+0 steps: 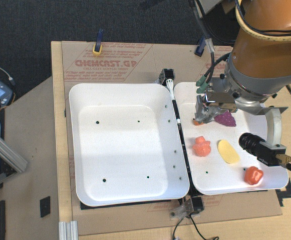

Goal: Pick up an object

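Hovering low over the far end of the right bin (275,186), the gripper (204,115) hangs above a small orange-red scrap (198,123) that peeks out from under its metal fingertips, too hidden to name. Whether the fingers are spread or closed cannot be told from this slant, and nothing can be seen held between them.

Just beside the gripper, on the side toward the arm, lies a purple, knobbly piece (225,118), perhaps a toy bunch of grapes, partly covered by the wrist. Nearer the camera from the gripper sit a lumpy coral-pink object (202,147) and a smooth, pale yellow oval (229,152), close together but apart. Farther out, near the bin's front corner, rests a glossy red-orange piece (254,175) shaped like a small pepper.

The arm (268,39), with its broad orange band and grey collar, hides the bin's far right corner and is cut off by the frame's top and right. A black cylindrical fitting (258,148) juts over the bin's right side.

The left bin (80,149), matte white plastic with rounded corners, adjoins the right bin on a brown cardboard sheet (110,59).
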Available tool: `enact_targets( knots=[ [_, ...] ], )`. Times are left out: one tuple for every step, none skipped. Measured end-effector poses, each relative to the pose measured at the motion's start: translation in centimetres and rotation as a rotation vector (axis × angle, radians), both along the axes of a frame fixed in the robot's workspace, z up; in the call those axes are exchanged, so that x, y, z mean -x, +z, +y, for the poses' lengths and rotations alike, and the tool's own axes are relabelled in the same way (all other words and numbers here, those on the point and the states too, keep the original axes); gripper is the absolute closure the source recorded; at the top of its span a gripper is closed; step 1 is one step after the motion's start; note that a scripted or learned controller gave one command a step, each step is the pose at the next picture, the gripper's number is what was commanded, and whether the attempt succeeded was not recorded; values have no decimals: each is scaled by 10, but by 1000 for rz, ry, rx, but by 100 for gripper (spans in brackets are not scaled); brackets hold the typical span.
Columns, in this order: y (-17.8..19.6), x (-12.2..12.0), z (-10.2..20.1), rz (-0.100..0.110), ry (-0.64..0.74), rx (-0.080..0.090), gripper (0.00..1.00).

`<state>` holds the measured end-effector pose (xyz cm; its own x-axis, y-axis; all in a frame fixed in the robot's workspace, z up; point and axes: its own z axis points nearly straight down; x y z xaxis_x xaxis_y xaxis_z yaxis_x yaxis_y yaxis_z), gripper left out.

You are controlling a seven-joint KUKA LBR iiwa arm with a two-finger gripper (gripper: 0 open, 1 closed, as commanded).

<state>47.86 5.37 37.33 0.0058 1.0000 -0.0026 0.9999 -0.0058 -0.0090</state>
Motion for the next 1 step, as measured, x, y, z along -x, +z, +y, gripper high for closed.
enact_targets(
  knots=[
    [45, -1, 50, -14, 10, -4, 100]
  ],
)
